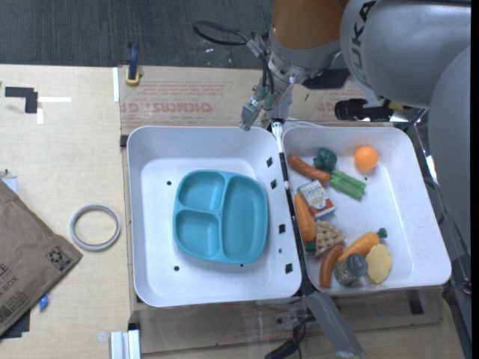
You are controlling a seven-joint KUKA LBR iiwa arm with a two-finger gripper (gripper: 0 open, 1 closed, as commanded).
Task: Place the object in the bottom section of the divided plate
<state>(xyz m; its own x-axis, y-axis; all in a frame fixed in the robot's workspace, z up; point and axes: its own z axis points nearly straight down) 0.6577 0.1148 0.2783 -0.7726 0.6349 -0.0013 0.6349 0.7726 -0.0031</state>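
The arm hung over the far edge of the bench while the toy food lay in the right-hand bin.

The gripper (258, 111) sat above the back rims where the two white bins met, and whether it was open or closed could not be told from this slanted view; nothing showed in its grasp. The blue divided plate (221, 217) lay flat in the middle of the left bin (150, 275), its sections bare. All the toy food was in the right bin (419, 268): an orange ball (365, 158) near the far corner, a green vegetable (340, 176), carrots (308, 169), a small carton (315, 198), a waffle piece (327, 238), a sausage (329, 264) and a pale slice (379, 263) (several of them touching along the near side). A tape ring (95, 226) rested on the bench left of the bins, well apart from them.
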